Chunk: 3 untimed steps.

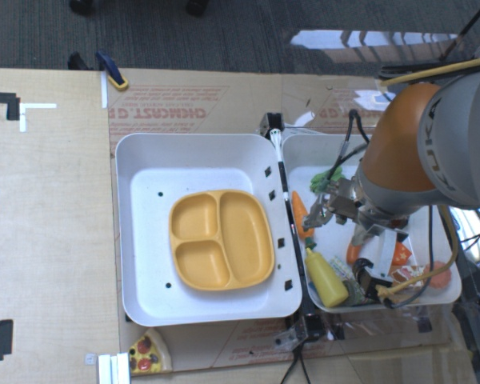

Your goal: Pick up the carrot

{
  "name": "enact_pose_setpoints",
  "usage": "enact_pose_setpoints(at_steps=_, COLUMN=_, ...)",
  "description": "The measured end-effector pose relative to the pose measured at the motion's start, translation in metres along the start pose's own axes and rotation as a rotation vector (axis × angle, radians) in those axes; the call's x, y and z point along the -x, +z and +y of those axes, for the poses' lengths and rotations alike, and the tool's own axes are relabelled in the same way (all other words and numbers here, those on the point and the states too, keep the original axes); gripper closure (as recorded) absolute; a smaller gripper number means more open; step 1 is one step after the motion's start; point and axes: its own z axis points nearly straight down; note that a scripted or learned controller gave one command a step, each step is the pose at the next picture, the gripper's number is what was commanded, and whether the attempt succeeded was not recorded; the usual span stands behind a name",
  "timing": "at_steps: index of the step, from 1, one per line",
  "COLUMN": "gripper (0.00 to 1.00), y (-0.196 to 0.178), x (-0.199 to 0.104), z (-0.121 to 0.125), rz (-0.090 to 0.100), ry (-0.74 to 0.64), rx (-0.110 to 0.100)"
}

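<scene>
Approach step. My gripper (316, 214) hangs over the right bin (452, 290), just beside the carrot (300, 210) at its left wall — grip state I cannot tell. Next: settle over the carrot, then close.

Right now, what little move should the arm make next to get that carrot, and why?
Probably a short shift toward the left wall of the right bin. The carrot lies there against the divider, above the yellow bottle, while the gripper sits just to its right, not yet over it.
</scene>
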Motion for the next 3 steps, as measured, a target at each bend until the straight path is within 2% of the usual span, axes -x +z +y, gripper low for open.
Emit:
enact_pose_setpoints(at_steps=1, gripper=0.0, y=0.0, x=0.027, z=-0.006, rz=-0.001, ry=0.297, rx=0.0)
enact_pose_setpoints(at_steps=2, gripper=0.0, y=-0.151, x=0.131, z=0.061, rz=-0.002, ry=0.49, rx=0.003)
enact_pose_setpoints(at_steps=3, gripper=0.0, y=-0.221, x=0.103, z=0.045, rz=-0.003, ry=0.412, rx=0.003)
